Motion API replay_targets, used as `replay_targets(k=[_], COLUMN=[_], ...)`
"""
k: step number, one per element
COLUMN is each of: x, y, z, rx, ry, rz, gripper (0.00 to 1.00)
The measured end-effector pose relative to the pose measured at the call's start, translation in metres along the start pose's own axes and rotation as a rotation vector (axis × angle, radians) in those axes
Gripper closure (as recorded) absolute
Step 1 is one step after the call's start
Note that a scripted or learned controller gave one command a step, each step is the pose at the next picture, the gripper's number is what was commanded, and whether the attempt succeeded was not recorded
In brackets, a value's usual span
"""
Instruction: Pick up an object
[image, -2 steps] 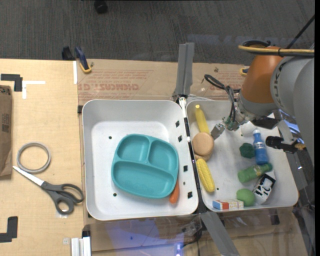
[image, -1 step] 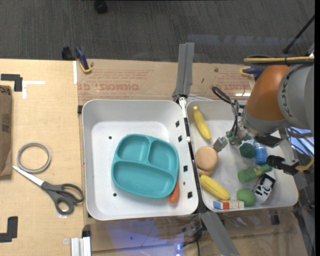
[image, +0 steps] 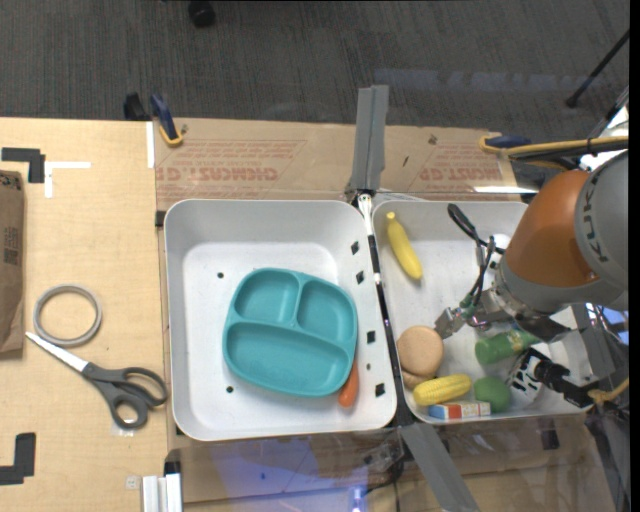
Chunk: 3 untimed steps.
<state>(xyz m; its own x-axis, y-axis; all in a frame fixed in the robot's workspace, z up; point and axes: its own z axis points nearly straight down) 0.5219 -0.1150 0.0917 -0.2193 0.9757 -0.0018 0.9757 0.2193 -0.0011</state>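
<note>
Your gripper (image: 462, 318) hangs over the right bin (image: 440, 215) (jaw state: cannot tell), nothing visibly picked yet.

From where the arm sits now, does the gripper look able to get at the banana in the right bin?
Probably yes. The banana lies alone near the far side of the right bin, with bare floor around it and nothing on top. The gripper hangs nearby over the same bin, above the bun.
</note>
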Motion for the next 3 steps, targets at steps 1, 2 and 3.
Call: replay_targets(k=[1, 2, 3], x=[-0.023, -0.056, -0.063], y=[0.135, 0.073, 0.084], z=[-0.001, 0.000, 0.000], rx=[0.000, 0.000, -0.001], ry=[-0.001, 0.000, 0.000], rz=[0.148, 0.055, 0.087], gripper=[0.00, 0.00, 0.00])
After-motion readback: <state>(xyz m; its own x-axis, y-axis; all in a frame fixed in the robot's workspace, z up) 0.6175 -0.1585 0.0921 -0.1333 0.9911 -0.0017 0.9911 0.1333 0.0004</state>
